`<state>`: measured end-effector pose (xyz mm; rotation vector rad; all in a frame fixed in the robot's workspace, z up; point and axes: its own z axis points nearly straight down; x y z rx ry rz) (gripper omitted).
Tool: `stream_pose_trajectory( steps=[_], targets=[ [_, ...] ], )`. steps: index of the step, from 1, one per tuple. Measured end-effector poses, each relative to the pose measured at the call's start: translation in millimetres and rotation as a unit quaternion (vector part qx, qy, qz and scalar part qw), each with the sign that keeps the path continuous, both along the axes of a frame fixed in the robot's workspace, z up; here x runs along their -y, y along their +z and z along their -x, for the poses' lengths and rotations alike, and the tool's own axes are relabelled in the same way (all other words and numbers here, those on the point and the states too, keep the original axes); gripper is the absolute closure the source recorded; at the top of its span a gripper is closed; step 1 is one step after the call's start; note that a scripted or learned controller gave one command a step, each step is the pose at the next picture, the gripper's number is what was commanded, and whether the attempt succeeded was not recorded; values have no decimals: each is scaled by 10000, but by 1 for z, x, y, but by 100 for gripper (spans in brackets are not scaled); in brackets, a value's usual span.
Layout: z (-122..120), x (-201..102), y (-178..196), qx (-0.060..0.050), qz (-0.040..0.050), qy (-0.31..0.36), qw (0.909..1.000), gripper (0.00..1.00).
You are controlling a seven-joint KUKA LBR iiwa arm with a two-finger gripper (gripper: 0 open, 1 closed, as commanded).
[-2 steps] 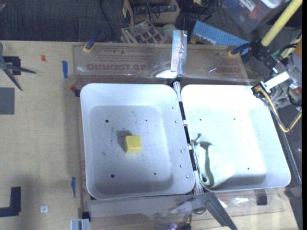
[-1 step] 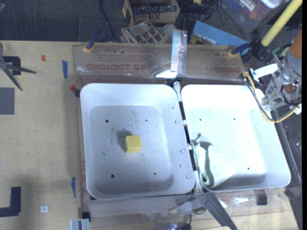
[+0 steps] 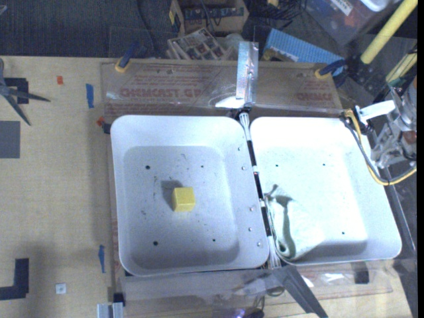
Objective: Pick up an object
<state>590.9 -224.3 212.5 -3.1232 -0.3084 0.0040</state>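
A yellow block (image 3: pixel 184 199) lies in the left bin (image 3: pixel 132 144); a greenish limp object (image 3: pixel 285 227) lies in the right bin (image 3: pixel 331 151).

A pale wooden surface (image 3: pixel 53 197) met dark floor (image 3: pixel 59 12) along its far edge, where cables (image 3: pixel 199 5) and a blue box (image 3: pixel 291 45) lay cluttered.

arm (image 3: pixel 397 128): at right edge, mostly out of frame | pose: unclear

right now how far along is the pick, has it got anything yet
Nothing looks done yet. The yellow block sits on the floor of the left bin, untouched. A greyish-green floppy item lies in the right bin near the divider. The arm's hardware is at the right bin's right edge. The approach, grasp and lift are all left.
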Motion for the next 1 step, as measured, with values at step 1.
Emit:
stream_pose_trajectory(
  steps=[1],
  targets=[
    [-33, -1, -6, 15, 13, 21, 10000, 100]
  ],
)
